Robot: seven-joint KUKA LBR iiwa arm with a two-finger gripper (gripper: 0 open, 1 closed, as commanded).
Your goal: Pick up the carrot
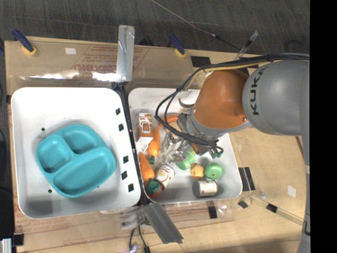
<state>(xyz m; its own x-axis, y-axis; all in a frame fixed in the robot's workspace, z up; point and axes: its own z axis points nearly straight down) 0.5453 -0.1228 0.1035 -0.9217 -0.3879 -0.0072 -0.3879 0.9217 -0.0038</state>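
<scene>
- carrot (pixel 146 166) lies in right bin (pixel 231 181), near its left wall, green top toward the near edge; a second orange piece (pixel 155 142) just above (maybe another carrot, hard to tell)
- looks like light, stiff, smooth toy plastic; grip across mid-body
- crowded: small can (pixel 165 174) touching, green ball (pixel 213 171) near
- end effector (pixel 176 147) over the clutter, opening can't tell
- teal tray (pixel 75 159) in left bin

The arm's orange band (pixel 221 101) hides the right bin's (pixel 231 191) upper middle; gripper fingers (pixel 176 147) blur among small, unidentifiable items beneath it.
</scene>
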